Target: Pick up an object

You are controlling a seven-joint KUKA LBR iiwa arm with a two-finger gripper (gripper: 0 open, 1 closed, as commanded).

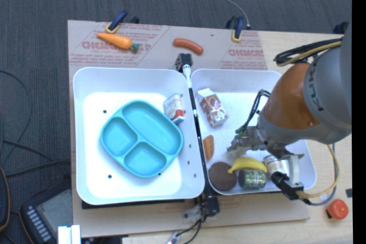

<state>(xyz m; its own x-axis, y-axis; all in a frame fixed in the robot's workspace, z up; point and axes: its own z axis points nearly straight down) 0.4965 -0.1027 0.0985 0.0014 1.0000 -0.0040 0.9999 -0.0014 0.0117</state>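
My gripper [243,143] hangs low over the front half of the right bin [229,78], under the orange wrist band. Just below it lies a yellow banana [247,165], with a dark jar [252,179] on its side against it. A round brown cookie [222,175] sits at the bin's front left corner. A small sausage [209,147] lies by the bin's left wall. Toward the back of the bin is a wrapped bread pack [212,108]. I see nothing held.
The left bin [91,80] holds a blue divided plate [142,138] and a small carton [174,107] near the shared wall. A toy carrot [117,41] and a second sausage [188,46] lie on the board behind the bins. The arm covers the right bin's right side.
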